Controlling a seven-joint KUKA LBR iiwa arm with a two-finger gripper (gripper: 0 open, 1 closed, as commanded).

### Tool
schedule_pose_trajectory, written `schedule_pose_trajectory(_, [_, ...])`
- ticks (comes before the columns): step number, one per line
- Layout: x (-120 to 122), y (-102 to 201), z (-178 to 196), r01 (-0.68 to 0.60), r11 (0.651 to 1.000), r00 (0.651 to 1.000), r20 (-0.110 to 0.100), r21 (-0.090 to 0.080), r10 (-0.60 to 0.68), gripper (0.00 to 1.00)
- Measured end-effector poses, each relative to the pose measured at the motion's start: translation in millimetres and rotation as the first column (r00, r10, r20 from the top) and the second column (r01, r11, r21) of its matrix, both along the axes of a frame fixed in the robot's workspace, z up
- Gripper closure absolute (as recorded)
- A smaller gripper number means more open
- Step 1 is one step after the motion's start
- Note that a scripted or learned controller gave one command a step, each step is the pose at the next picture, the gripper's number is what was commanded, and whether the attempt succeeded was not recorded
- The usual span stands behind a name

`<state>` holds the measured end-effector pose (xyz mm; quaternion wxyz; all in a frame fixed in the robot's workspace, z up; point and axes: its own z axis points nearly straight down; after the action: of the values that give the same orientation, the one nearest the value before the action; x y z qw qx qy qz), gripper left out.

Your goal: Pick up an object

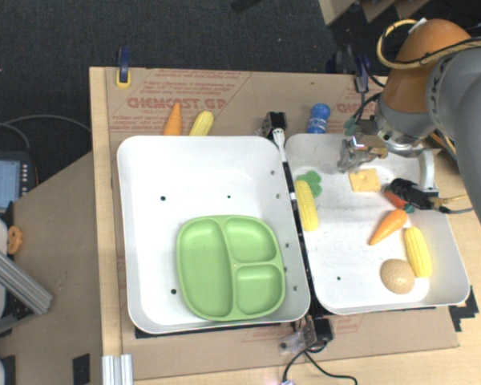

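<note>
The right bin holds a yellow corn cob along its left wall, with a small green piece just above it. A pale yellow square block, an orange carrot, a second corn cob and a beige round item lie further right. My gripper hangs over the far end of this bin, just up and left of the yellow block. Nothing shows between its fingers.
The left bin holds a green divided plate. Behind the bins, on the brown board, lie a small carrot, a yellow corn piece and a blue bottle. The arm fills the upper right.
</note>
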<state>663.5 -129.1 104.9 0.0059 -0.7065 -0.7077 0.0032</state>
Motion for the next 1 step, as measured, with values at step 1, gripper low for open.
schedule_pose_trajectory(1, [5.5,110.4,92.7,-0.01,1.0,1.0,0.024,0.0,0.01,1.0])
